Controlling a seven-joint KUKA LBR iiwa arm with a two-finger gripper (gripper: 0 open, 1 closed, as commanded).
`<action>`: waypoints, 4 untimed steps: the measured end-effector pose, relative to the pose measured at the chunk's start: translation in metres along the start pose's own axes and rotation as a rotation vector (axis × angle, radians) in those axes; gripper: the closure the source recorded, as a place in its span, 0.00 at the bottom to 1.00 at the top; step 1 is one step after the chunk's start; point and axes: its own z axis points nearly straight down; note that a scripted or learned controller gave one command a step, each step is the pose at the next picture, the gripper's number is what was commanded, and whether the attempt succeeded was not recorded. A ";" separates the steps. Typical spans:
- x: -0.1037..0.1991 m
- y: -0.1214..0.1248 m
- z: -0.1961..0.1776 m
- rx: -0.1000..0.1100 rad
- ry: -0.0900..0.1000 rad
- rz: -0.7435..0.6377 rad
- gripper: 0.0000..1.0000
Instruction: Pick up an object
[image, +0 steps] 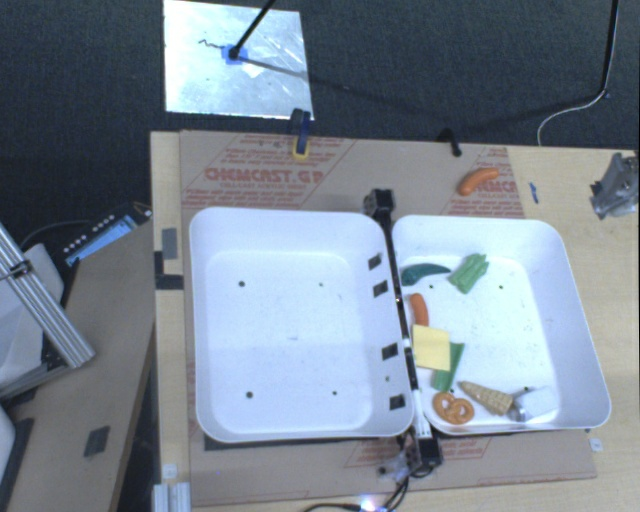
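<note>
At the far right edge we see a grey piece of the arm (614, 188); whether the claw is apart or together we cannot tell. The right bin (575, 300) holds a dark green pepper (425, 271), a light green piece (468, 272), a yellow block (432, 347), a pretzel (453, 408) and a cone (487, 397). An orange sausage (478, 181) lies on the surface (330, 165), beyond that bin.

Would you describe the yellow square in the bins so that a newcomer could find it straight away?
Start at the right-hand white bin and follow its left wall, beside the divider, down past the middle. The yellow square lies flat there, just below a small orange-red piece and partly over a green piece. It is the bin's one flat, pale yellow, straight-edged thing; the pretzel below it is round and orange.
</note>
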 end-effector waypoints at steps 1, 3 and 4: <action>-0.055 0.030 0.001 -0.001 -0.003 0.006 1.00; -0.079 0.052 0.001 -0.002 -0.004 0.006 1.00; -0.060 -0.002 0.000 0.000 0.000 0.001 1.00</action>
